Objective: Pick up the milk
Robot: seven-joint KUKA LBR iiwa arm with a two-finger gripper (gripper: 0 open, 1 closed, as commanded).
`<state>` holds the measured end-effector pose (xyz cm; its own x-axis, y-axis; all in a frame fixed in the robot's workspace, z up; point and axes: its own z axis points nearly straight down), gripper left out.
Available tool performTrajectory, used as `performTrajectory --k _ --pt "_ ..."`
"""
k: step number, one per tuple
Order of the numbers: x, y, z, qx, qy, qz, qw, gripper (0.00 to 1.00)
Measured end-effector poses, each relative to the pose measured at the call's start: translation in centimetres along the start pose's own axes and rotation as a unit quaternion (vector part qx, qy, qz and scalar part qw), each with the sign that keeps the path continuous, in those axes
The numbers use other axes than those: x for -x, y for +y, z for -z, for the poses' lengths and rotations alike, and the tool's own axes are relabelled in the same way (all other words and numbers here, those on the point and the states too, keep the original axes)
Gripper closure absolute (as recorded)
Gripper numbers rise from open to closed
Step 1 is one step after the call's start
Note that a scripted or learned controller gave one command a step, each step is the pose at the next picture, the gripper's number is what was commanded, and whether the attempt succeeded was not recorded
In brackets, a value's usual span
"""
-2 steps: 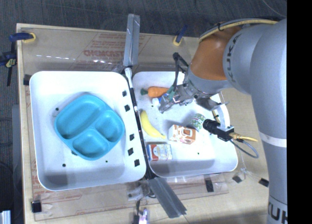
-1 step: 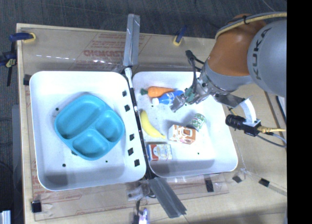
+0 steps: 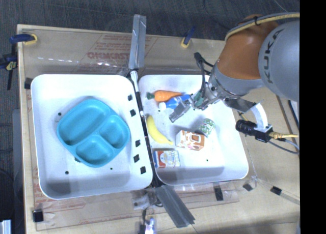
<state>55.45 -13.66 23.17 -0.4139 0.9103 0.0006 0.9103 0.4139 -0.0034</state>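
A white carton with orange print (image 3: 190,140), the likeliest milk, lies on its side in the middle of the right bin (image 3: 224,163). My gripper (image 3: 182,109) hangs over the upper left part of that bin, up and to the left of the carton and apart from it. A blue and white pack (image 3: 173,101) lies right at the gripper's tip, partly covered by it. I see nothing lifted off the bin floor.
The right bin also holds an orange carrot (image 3: 166,95), a yellow banana (image 3: 156,131), a green can (image 3: 207,126) and a red, white and blue box (image 3: 166,158). In the left bin (image 3: 46,177) sits a blue divided plate (image 3: 93,132).
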Motion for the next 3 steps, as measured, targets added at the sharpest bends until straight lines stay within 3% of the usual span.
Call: performTrajectory --k 1,2,3 --pt "0.7 -6.2 -12.0 0.01 -0.006 -0.013 0.9998 0.0" --pt "4.7 -6.7 -12.6 0.017 -0.008 -0.148 0.9889 0.0" --pt "2.7 -8.1 -12.6 0.019 -0.019 -0.038 0.9989 0.0"
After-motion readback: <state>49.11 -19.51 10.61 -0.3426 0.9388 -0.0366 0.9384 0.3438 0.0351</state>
